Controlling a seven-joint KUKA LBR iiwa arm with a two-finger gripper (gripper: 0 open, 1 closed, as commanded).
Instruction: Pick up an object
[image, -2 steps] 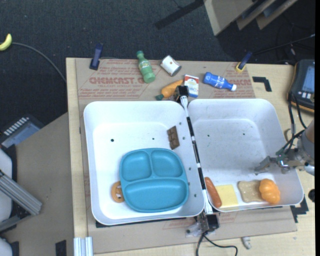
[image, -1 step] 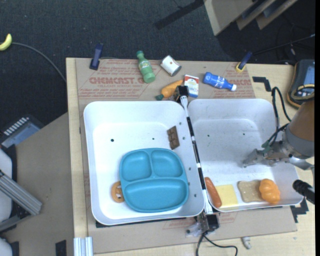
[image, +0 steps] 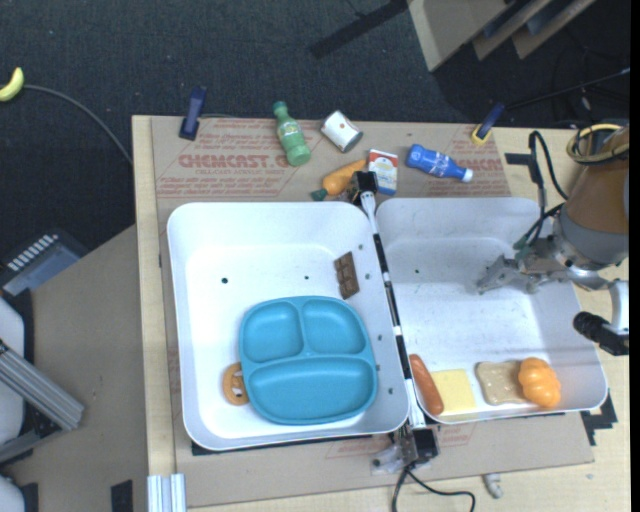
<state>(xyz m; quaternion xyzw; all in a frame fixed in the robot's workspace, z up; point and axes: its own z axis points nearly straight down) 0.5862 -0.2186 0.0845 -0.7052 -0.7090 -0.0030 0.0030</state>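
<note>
Below the claw (image: 497, 275), along the right bin's near edge: hot dog (image: 425, 384), cheese slice (image: 453, 391), toast (image: 497, 382), orange (image: 539, 381).

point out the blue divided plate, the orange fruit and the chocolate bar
blue divided plate (image: 305, 360), camera view, on the ridge between its compartments
orange fruit (image: 540, 381), camera view, on the middle of its rounded body
chocolate bar (image: 346, 275), camera view, on its brown top face

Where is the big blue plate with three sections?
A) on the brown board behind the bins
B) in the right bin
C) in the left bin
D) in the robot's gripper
C: the blue plate lies flat inside the left bin, while the gripper hangs over the right bin.
</note>
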